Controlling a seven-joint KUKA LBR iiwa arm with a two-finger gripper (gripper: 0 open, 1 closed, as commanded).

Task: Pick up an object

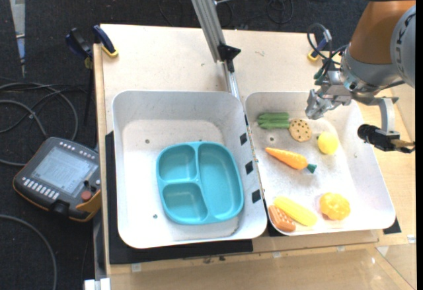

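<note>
My gripper [316,110] hangs over the back of the right bin [370,170], just above and to the right of a tan cookie [300,129]. Nothing shows between its fingers. Green beans [273,120] lie left of the cookie. A small yellow lemon [327,143] sits in front of the gripper. An orange carrot [289,158] lies mid-bin. At the front lie a yellow banana-like piece [297,211], an orange-red piece [283,218] and a yellow knobbly fruit [335,206].
The left bin [132,117] holds a turquoise three-compartment tray [198,181]. A slanted metal pole [205,8] crosses above the bench toward the divide between the bins. Clamps sit on the bench's back corners.
</note>
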